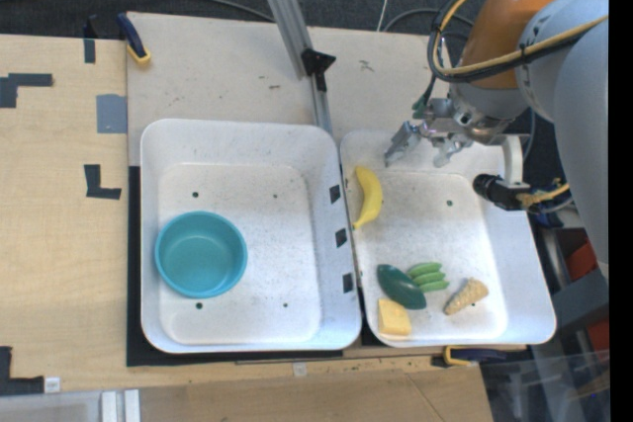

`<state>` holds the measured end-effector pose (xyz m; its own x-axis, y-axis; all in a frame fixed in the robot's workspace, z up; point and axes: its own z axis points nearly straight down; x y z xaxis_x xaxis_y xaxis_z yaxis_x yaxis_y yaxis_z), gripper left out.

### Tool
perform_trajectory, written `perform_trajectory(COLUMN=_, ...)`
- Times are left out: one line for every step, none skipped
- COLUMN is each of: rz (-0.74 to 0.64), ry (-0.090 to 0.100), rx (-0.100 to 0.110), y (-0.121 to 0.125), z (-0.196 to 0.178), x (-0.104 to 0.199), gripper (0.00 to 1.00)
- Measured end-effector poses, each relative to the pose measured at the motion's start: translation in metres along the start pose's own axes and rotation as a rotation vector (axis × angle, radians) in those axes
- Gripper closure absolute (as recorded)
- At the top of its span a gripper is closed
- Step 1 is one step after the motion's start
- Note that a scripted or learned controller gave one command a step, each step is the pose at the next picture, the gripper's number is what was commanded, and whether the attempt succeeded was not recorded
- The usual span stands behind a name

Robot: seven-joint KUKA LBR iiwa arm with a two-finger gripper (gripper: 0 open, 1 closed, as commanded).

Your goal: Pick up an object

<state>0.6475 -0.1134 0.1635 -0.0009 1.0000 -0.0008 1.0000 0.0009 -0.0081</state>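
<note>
My gripper [423, 151] hangs over the far edge of the right bin [514, 242], its two fingers spread open with nothing between them. A yellow banana [368, 196] lies just below and left of it, near the bin's left wall. Toward the near side of that bin lie a dark green object [401, 287], a light green pea pod [428, 274], a yellow block [394, 318] and a tan corn-like piece [465, 295]. A blue bowl [201, 254] sits in the left bin [178, 148].
A grey metal pole [287, 5] slants across the bench down to the divider between the bins. Cables loop on the dark floor behind. The arm's orange band and grey body fill the upper right.
</note>
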Motion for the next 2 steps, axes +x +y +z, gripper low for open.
perform_trajectory(rz=-0.001, ry=0.002, rx=-0.003, y=0.0, z=0.057, x=0.011, gripper=0.0)
perform_trajectory(rz=-0.001, ry=0.0, rx=-0.006, y=0.001, z=0.044, x=0.01, gripper=1.0)
